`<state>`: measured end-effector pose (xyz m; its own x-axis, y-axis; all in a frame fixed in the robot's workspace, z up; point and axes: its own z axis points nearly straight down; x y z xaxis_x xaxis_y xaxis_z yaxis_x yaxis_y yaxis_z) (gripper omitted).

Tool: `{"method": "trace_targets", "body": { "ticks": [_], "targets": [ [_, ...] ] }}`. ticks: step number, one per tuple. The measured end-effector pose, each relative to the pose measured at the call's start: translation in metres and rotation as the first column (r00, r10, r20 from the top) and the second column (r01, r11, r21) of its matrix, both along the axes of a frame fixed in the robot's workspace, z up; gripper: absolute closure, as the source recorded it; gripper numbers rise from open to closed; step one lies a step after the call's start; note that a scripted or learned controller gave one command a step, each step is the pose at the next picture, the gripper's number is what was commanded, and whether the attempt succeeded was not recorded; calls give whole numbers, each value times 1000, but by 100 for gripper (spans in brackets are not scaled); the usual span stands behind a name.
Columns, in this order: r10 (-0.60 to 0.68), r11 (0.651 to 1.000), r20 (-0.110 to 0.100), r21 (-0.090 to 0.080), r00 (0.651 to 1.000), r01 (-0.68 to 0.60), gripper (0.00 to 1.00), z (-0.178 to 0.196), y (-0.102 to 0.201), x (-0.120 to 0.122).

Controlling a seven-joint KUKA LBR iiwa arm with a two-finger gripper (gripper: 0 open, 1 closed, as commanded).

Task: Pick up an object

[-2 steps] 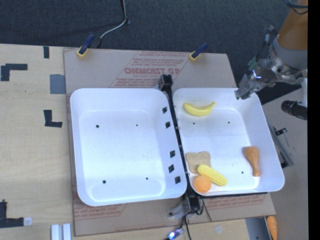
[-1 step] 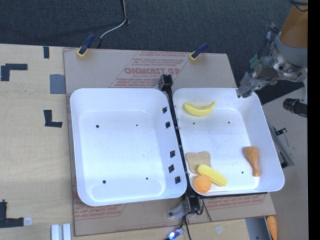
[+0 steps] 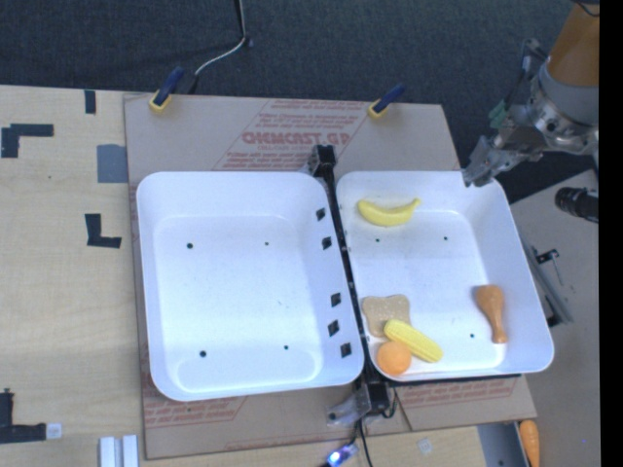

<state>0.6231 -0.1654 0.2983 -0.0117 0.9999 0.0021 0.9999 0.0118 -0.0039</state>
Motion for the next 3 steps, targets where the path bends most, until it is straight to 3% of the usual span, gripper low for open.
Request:
{"method": "trace_targets", "body": {
  "ticks": [3],
  "targets": [
    [4, 1000, -1, 2, 1000, -4, 100, 29, 2, 1]
  ]
}}
